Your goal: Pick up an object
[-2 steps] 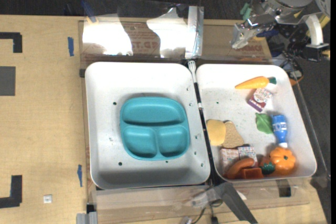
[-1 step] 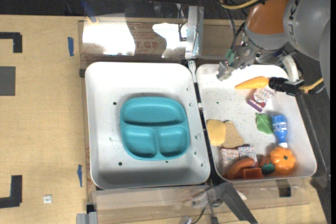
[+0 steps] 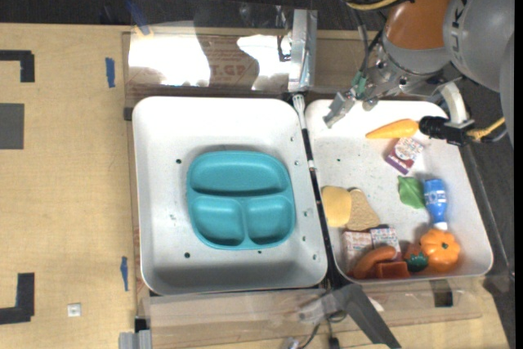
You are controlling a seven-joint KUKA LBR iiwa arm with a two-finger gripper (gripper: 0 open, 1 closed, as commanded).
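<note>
Jaws (image 3: 347, 102) parted, holding nothing, over right bin (image 3: 482, 249) far corner; small packet (image 3: 406, 153) print unreadable; blue bottle (image 3: 435, 199) label illegible.

No words or numbers clear enough to read anywhere. Some tiny print on the purple packet (image 3: 406, 153), the blue bottle (image 3: 435, 200) and the small red-and-white packets (image 3: 370, 240) at the lower right, all too blurry to make out.

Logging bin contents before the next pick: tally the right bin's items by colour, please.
Orange: 2, carrot and pumpkin
Blue: 1, bottle
Green: 1, leafy piece
Tan or yellow: 2, bread slice and pale round piece
Purple and white: 1, packet
Red and white clutter at the near edge: cannot separate
Total: 7 at least
</note>
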